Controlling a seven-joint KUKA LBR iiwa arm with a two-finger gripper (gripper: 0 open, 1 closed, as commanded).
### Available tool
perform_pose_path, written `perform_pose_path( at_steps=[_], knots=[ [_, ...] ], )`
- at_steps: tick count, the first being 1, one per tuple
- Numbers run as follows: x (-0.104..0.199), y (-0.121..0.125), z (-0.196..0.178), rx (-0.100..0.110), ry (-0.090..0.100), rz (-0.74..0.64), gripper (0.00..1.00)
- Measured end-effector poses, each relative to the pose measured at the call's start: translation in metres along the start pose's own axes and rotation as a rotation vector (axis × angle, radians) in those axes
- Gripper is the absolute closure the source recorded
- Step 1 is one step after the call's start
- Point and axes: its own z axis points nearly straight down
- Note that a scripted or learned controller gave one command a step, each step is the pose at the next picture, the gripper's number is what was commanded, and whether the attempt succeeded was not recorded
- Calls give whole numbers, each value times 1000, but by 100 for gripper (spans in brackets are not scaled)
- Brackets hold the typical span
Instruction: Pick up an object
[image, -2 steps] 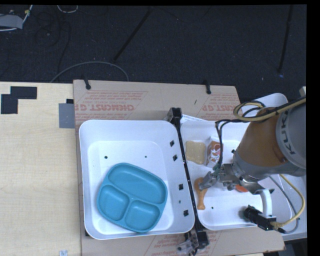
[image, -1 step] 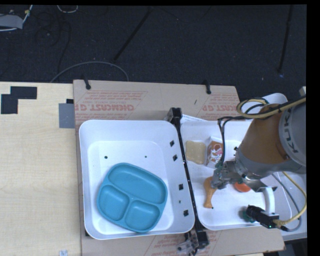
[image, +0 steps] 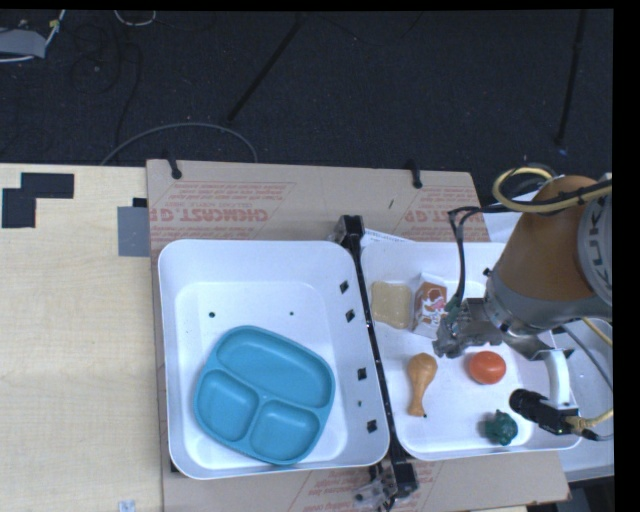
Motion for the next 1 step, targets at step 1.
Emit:
perform_pose_path(
  at_steps=[1],
  knots=[
    [7, -3, -59, -1, 0, -1, 100]
  ],
)
